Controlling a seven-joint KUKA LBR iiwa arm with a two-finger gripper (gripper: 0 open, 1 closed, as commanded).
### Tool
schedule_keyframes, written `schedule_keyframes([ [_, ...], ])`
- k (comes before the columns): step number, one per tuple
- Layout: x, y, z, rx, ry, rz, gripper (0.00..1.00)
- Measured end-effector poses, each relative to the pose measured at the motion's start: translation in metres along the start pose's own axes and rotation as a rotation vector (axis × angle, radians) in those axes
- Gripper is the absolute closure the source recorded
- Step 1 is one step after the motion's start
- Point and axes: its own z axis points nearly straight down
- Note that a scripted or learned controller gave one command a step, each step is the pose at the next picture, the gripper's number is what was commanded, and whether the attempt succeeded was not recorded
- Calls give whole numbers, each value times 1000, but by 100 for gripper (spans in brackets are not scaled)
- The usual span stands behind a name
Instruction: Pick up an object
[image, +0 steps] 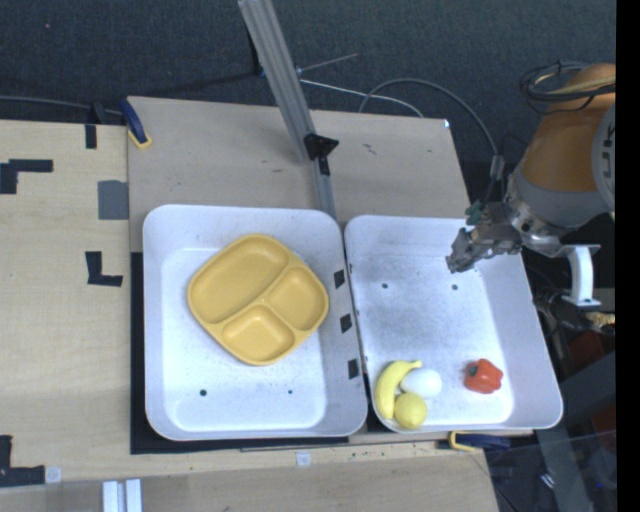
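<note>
The right bin (440, 310) holds a yellow banana (392, 380), a white egg (424, 383) and a yellow lemon (410, 410) bunched at its front left corner. A red pepper-like fruit (483, 376) lies near the front right. My gripper (462, 256) hangs over the far right part of this bin, well behind all the fruit. Nothing shows between its tips.
The left bin (165, 300) carries a yellow divided plate (258, 298). A grey metal bar (290, 90) runs from the top of the view down to the gap between the bins. Cables lie on the bench behind the right bin.
</note>
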Motion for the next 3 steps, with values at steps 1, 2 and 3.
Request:
schedule_keyframes([
  [1, 53, 6, -7, 3, 3, -6, 100],
  [2, 101, 14, 1, 5, 2, -4, 100],
  [3, 156, 11, 15, 7, 2, -5, 100],
])
